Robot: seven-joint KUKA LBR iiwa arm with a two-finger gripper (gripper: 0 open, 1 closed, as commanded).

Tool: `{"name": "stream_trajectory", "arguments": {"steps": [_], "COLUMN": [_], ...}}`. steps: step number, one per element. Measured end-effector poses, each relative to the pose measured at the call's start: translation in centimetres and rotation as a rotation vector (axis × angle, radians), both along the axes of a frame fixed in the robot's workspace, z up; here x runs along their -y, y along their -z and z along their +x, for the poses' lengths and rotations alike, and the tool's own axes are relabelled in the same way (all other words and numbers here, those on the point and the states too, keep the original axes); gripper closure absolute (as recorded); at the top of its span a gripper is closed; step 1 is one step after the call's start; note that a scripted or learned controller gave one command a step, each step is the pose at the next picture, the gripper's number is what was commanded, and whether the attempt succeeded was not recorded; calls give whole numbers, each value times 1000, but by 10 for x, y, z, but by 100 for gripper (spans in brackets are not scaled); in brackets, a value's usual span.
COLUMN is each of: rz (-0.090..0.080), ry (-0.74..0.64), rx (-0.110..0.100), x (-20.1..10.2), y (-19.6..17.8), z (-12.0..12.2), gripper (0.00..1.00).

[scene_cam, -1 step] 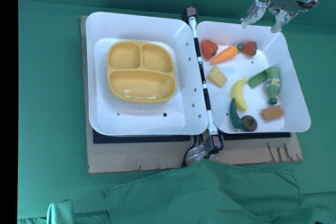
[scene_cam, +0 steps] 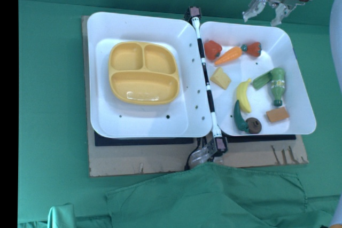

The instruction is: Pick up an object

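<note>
My gripper [scene_cam: 265, 14] hangs above the far rim of the right bin [scene_cam: 299, 83], open, with nothing between its fingers. Below it in that bin lie a red pepper [scene_cam: 212, 49], an orange carrot [scene_cam: 228, 55], a small red piece [scene_cam: 253, 49], a yellow cheese wedge [scene_cam: 220, 78], a banana [scene_cam: 243, 95], a green bottle [scene_cam: 277, 85], a green stick [scene_cam: 261, 80], a dark green piece [scene_cam: 239, 116], a brown round piece [scene_cam: 253, 125] and an orange block [scene_cam: 277, 115].
The left bin [scene_cam: 101, 109] holds a yellow divided plate [scene_cam: 143, 72]. A black-and-white bar [scene_cam: 206, 72] runs between the bins. Both bins rest on cardboard [scene_cam: 133, 160] over green cloth, with a folded cloth [scene_cam: 214, 195] at the front.
</note>
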State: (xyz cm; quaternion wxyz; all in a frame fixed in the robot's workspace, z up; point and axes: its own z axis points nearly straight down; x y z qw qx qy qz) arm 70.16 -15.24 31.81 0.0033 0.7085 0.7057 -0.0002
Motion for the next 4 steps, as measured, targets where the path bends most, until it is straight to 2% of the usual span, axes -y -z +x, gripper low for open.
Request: {"name": "stream_trajectory", "arguments": {"steps": [1,2,3,4], "rz": [3,4,2,6], "ry": [3,3,-4,-5], "rx": [-7,-8,5,-23], "x": [1,32,0,37], "y": [32,132,75,139], "z": [-85,-89,-70,-33], "gripper": [0,0,0,0]}}
